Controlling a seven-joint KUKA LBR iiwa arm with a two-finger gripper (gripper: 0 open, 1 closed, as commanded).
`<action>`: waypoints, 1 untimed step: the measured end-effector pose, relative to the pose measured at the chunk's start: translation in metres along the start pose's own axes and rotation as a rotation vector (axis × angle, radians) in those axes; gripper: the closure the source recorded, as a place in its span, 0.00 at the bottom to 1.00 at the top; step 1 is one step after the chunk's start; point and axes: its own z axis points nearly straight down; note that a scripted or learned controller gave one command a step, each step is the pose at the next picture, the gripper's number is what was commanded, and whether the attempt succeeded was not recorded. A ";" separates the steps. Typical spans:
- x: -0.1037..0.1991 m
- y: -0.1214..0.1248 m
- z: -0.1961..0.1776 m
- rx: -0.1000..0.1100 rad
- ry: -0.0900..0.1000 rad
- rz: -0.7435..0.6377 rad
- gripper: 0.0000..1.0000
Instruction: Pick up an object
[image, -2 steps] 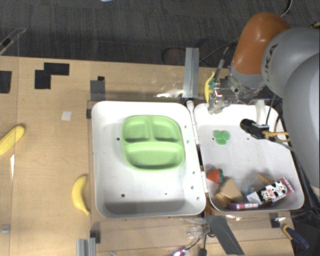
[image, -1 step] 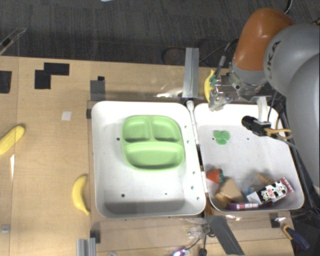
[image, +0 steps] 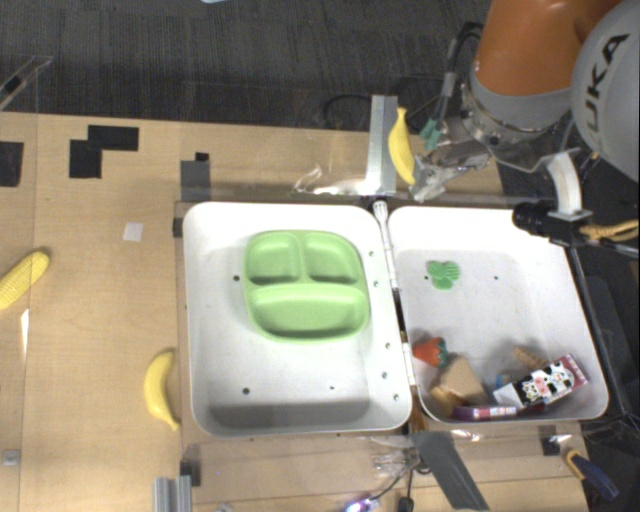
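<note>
Up top, gripper (image: 437, 172) beside banana (image: 400, 146) (past bin (image: 560, 300) rim).

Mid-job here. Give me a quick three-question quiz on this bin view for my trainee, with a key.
1. True or false: the green tray lies in the left bin.
2. Where in the right bin does the clutter sit: A) far edge, B) near edge, C) spread evenly?
3. Fill in: beyond the bins, near the gripper, a ____ leans by the metal post.

Key: 1 true. 2 B; the cow-print box, the red piece and the tan blocks crowd the near edge, with only a small green piece farther up. 3 banana.
</note>
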 end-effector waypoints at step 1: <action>-0.040 0.000 0.112 0.004 0.001 0.273 1.00</action>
